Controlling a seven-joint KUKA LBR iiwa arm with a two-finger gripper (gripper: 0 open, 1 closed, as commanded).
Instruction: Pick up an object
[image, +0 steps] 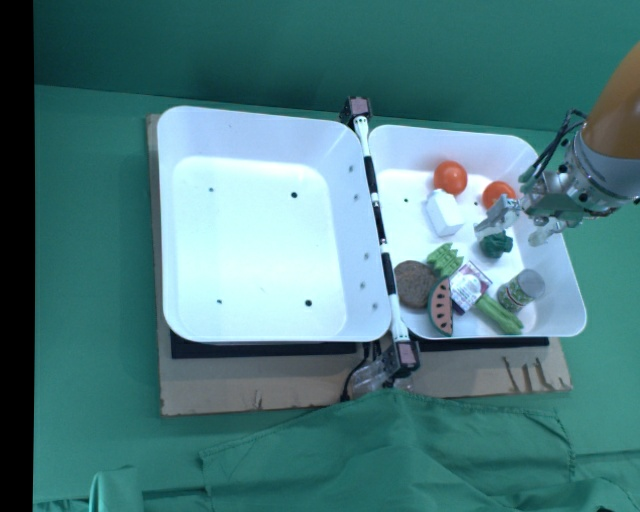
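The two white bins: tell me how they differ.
The left bin has a bare floor with small dark dots; the right bin holds toy food, including two orange balls and a watermelon slice. The gripper hovers over the right bin, not the left. Both are shallow and white.

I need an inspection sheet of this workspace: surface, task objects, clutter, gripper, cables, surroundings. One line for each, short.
Surface: two white bins, left bin and right bin, on cardboard.
Job's things: in the right bin, two orange balls, white block, green piece, brown disc, watermelon slice, small packet, can.
Clutter: nothing seen.
Gripper: gripper over the right bin, above the green piece, holding nothing.
Cables: dark wires along the wrist.
Surroundings: green cloth.
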